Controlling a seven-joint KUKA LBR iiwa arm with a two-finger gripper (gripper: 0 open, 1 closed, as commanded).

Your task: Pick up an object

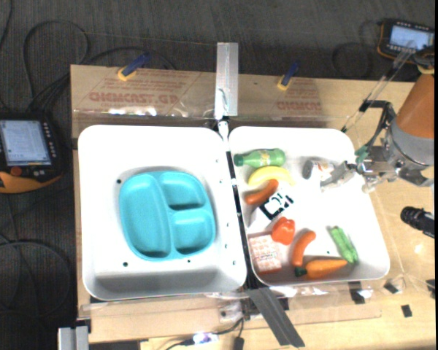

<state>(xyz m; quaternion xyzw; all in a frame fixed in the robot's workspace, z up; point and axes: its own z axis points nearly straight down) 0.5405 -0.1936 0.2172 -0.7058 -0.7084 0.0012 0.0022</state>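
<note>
The right bin [365,195] holds several toy foods. A green bottle [259,157] lies at its far left above a yellow banana [269,173] and a red-orange sausage [260,192]. Below them are a black-and-white card [275,205], a red tomato [282,230], two orange carrots [301,245] [321,267], a green pod [343,243] and a pink-white box [263,252]. A small grey and orange piece [312,168] lies near the far wall. My gripper [337,175] hangs over the right bin's upper right part, just right of that small piece, with nothing seen in it.
The left bin [95,166] holds a blue divided tray [168,214]. A metal post [226,79] stands behind the wall between the bins. A teach pendant [22,148] lies off the bench to the left. Cables run by the arm [416,122] at right.
</note>
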